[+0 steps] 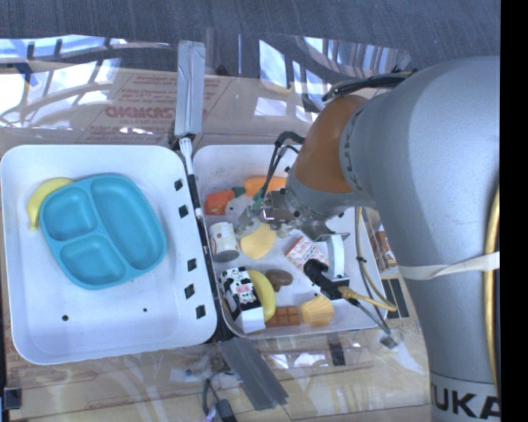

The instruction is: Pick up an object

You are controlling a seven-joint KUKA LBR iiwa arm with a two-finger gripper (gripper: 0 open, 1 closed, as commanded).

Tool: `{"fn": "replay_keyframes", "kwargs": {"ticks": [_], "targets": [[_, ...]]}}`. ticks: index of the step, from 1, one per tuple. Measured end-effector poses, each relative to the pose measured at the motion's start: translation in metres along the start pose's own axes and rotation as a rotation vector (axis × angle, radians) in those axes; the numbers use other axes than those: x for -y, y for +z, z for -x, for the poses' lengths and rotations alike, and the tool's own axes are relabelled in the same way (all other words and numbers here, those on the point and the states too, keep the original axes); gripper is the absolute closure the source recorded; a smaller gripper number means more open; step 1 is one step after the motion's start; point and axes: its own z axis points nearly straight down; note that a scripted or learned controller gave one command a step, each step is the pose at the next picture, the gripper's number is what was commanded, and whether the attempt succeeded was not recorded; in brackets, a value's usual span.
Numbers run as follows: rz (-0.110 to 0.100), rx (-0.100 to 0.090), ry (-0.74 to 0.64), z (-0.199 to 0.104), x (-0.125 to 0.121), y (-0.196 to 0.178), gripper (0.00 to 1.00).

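Your claw (262, 211) sits low in the crowded right bin (363, 322) over the yellow piece (257, 243) and can (222, 240); can't tell its state, so it may nudge neighbours and grab nothing.

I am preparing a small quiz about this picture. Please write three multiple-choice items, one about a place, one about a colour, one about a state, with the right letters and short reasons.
1. Where does the divided plate lie?
A. left bin
B. right bin
C. on the bench outside the bins

2. What colour is the divided plate?
A. red
B. blue
C. black

3. Where is the gripper?
A. over the left bin
B. outside both bins
C. down among the toys in the right bin

Answers:
1 A: the plate rests on the left bin.
2 B: its surface is plainly light blue.
3 C: the gripper sits low in the right bin, beside the yellow disc.
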Motion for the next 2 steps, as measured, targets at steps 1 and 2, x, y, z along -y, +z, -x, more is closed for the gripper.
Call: {"fn": "replay_keyframes", "kwargs": {"ticks": [1,2], "targets": [[-0.003,-0.003,-0.005,-0.001,0.000,-0.008,1.00],[-0.002,-0.010,-0.082,0.028,-0.026,0.000,1.00]]}}
